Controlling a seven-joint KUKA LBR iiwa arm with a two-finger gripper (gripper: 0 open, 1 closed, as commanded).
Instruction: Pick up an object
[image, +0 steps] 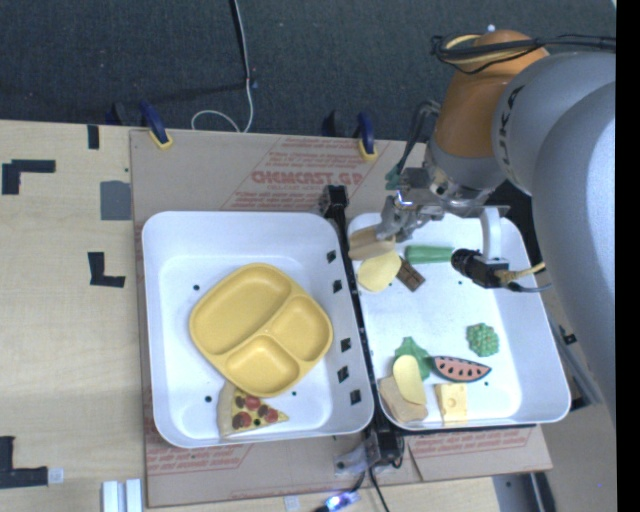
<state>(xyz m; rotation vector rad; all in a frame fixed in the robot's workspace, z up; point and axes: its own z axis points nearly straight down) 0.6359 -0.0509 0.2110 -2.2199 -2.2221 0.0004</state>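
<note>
**benchwatcher:** So where's the arm (560, 110) at? It comes in from the right and the gripper (398, 222) is down at the far left corner of the right bin (530, 320), close to the wall between the two bins.

**pixelpete:** Yep. Is it open or closed, though? Honestly can't tell from this angle. Nothing is clearly held in it.

**benchwatcher:** Closest thing to it is a tan piece (363, 243), right next to the gripper's tip and up against that dividing wall. Whether the two touch, can't say. Just below the tan piece sits a pale yellow round piece (378, 271), with a little brown block (410, 277) touching its right side.

**pixelpete:** And a green stick (430, 255) lies flat just right of those. The rest is well away from the gripper – broccoli (482, 339), a watermelon slice (460, 369) and a cheese cube (453, 401) down at the near end.

**benchwatcher:** The left bin (170, 300) has a yellow divided plate (260, 327) in the middle, plus a pizza slice (247, 410) tucked partly under the plate's near edge.
</note>
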